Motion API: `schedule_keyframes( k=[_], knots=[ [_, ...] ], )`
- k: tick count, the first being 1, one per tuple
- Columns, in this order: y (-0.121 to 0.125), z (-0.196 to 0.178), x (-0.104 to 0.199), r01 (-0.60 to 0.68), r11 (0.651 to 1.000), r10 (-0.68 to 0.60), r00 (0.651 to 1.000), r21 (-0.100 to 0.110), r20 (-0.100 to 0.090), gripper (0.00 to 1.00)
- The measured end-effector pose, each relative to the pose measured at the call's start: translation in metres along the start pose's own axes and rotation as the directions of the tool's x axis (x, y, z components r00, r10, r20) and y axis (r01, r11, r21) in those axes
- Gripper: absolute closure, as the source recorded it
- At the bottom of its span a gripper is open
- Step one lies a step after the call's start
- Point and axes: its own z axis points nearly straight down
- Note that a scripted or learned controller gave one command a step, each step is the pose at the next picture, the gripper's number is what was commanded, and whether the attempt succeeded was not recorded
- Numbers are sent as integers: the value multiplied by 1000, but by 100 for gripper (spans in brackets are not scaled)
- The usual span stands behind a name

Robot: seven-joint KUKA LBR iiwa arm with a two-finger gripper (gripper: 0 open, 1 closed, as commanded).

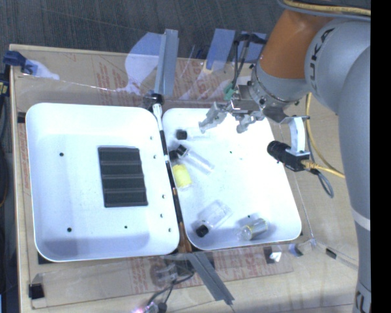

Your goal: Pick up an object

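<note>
Objects for picking lie mostly in the right white bin [283,194], while the left white bin [45,175] carries a dark ribbed rectangular block [122,176] lying flat near its middle. Just right of the divide sit a small black cube [181,134], a clear tube with a black cap [190,158] and a yellow rounded lump [181,176] below it. Nearer the front edge rest a clear plastic piece with a black end [210,216] and a small shiny metallic cylinder [253,227]. Above the back of the right bin hangs the gripper [229,122], its two pale fingers spread apart with nothing between them. The wooden bench [85,77] carries both bins.
</note>
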Motion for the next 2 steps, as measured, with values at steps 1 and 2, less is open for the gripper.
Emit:
schedule_keyframes(
  k=[1,2],
  knots=[
    [18,147,19,-15,1000,15,1000,-1,7,0],
    [46,166,-2,15,1000,-15,1000,-1,0,0]
  ],
)
